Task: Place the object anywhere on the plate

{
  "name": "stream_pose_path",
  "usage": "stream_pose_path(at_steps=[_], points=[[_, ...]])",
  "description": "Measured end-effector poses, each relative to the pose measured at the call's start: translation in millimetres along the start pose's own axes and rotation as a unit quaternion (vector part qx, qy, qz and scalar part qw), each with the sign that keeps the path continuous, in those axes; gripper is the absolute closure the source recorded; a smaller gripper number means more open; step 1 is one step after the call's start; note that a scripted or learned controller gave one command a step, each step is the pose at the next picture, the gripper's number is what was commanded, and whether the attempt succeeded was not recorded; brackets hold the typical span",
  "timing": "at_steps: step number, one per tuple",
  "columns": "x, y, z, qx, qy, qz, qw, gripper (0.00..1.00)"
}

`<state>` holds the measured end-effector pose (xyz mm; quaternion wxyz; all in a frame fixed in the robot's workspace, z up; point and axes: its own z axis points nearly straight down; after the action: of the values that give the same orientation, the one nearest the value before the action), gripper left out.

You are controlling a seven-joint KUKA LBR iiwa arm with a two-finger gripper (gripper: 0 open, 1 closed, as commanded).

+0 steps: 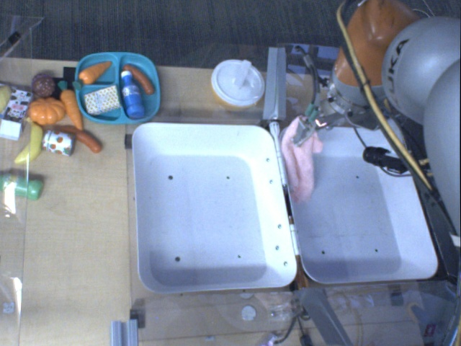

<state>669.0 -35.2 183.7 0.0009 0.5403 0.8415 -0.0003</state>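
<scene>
Big grey arm [425, 63] up close on the right, orange band and all, reaching in over the far corner of the right bin [374, 222]. Under everything, the wooden bench [72, 251], carrying that bin and the left bin [202, 130] side by side.

Then the pink cloth [301, 164]: hanging in a limp bunch at the right bin's left wall, just beside the seam between the two bins, top end gathered up into the tool [315, 120]. Looks clamped on that top end, fingers pinched together with fabric between them, though a bit small to swear by.

Further off, a teal divided plate [108, 56] on the bench beyond the left bin's far left corner, already loaded with toy food and a little blue bottle. Also a round white dish [238, 83] near the bins' far edge. Can't say for sure which one counts as "the plate", but betting on the teal one.

So: grab apparently done, carry step in hand, drop not yet made. Next up, probably lift so the dangling tail clears the bin walls, swing left across the left bin, stop over the plate, let go. Floppy stuff, so easy to snag a rim or slide off the toys.
</scene>
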Motion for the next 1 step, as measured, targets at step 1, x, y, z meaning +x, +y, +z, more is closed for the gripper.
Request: stream_pose_path(at_steps=[1], points=[[1.0,1.3,-39.7,0.000,0.001,-0.003,1.0000,1.00]])
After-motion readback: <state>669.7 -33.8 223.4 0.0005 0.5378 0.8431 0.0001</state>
